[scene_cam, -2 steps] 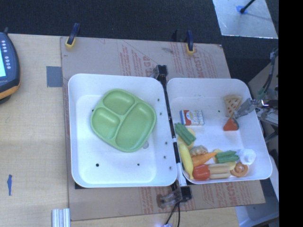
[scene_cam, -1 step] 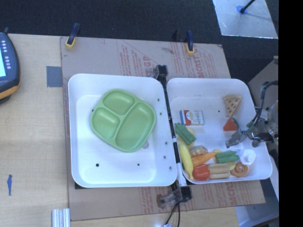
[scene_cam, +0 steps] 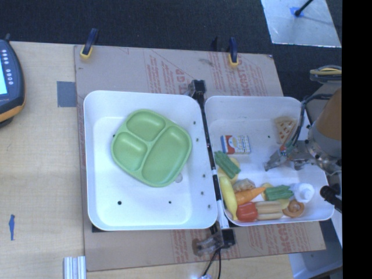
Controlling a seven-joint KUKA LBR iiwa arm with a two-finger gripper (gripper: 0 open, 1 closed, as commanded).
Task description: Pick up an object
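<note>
Two shallow white bins are sitting side by side on the bench (scene_cam: 40,173), and I am watching both from above. My left bin (scene_cam: 93,173) is carrying a green divided plate (scene_cam: 152,147), which is lying a little above the bin's middle. My right bin (scene_cam: 256,106) is holding the small things. A small milk carton (scene_cam: 235,145) is lying left of that bin's middle, and a waffle-patterned piece (scene_cam: 285,128) is resting toward its upper right. Just below the carton a green vegetable piece (scene_cam: 226,164) is lying tilted, with a yellow banana (scene_cam: 227,195) running down along the bin's left wall. Along the bin's lower edge I am seeing a red piece (scene_cam: 246,212), an orange carrot (scene_cam: 251,193), a green bean pod (scene_cam: 279,192), a hot dog (scene_cam: 270,209), a small doughnut (scene_cam: 294,208) and a white bottle (scene_cam: 304,190), all crowded close together.

The arm (scene_cam: 328,127) is reaching in from the right edge of the frame. Its gripper (scene_cam: 279,158) is hanging over the right side of that bin, between the waffle-patterned piece and the bean pod. Whether it is released or clenched, I cannot tell; I am seeing nothing between its tips.
</note>
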